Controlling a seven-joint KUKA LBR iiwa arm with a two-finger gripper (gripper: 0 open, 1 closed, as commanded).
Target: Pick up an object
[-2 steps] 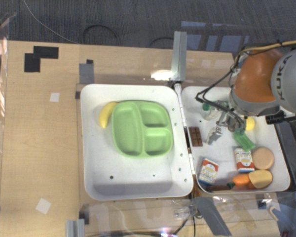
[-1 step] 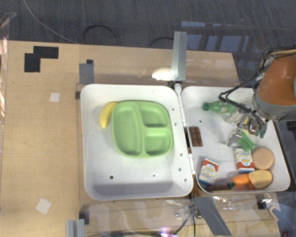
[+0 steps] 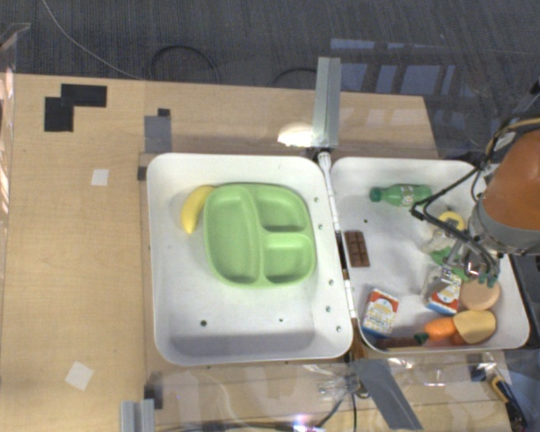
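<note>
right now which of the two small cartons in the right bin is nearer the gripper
The carton right under the gripper; the other carton lies farther left.

Arm (image 3: 522,192) runs off the frame at 3 o'clock; you lose everything past the orange band. End effector (image 3: 465,261): fingers too cluttered with cables to read, and it hides part of the small items under it in the right bin (image 3: 387,241). Banana (image 3: 194,207) is tucked partly behind the green tray (image 3: 256,234), at its 9 o'clock. Carton (image 3: 379,313) label too small to read.
</note>
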